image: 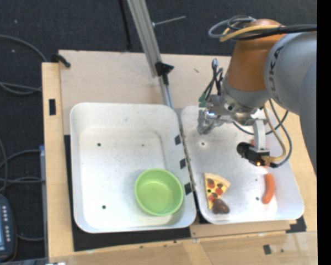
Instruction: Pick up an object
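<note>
A green bowl (159, 191) sits in the left bin (99, 148) near its front right corner. In the right bin (231, 164) lie a pizza slice (215, 187), a dark brown lump (220, 206) just in front of it, and an orange sausage (268, 188) at the right side. My gripper (205, 123) hangs over the back left corner of the right bin, well away from all of these objects. Nothing shows between its fingers.
A slanted aluminium post (146, 35) rises from behind the bins. A dark connector with an orange light (254, 153) hangs on cables beside the wrist. Cables lie on the floor at the left.
</note>
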Controlling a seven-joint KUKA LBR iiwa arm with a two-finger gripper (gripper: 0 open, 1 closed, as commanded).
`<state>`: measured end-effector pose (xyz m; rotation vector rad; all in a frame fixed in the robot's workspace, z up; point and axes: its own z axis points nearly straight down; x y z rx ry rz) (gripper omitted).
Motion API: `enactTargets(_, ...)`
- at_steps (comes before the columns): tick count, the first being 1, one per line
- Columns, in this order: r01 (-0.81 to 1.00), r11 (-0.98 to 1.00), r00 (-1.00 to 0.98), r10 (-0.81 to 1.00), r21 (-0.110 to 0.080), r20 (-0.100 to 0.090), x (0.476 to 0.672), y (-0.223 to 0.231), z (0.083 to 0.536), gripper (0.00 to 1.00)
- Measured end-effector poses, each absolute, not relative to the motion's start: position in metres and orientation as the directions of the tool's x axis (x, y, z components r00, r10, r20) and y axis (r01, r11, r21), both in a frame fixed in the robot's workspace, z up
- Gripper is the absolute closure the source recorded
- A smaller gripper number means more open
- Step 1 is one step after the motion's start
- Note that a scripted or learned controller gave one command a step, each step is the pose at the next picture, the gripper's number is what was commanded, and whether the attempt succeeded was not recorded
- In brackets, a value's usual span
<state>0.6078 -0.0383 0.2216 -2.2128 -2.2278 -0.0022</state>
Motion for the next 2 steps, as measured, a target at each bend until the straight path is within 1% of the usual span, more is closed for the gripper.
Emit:
enactTargets(1,1.0,0.007,-0.007,1.0,0.0,0.003,0.585,0.009,0.232,1.0)
enactTargets(2,1.0,0.01,-0.01,1.0,0.002,0.003,0.572,0.068,0.243,1.0)
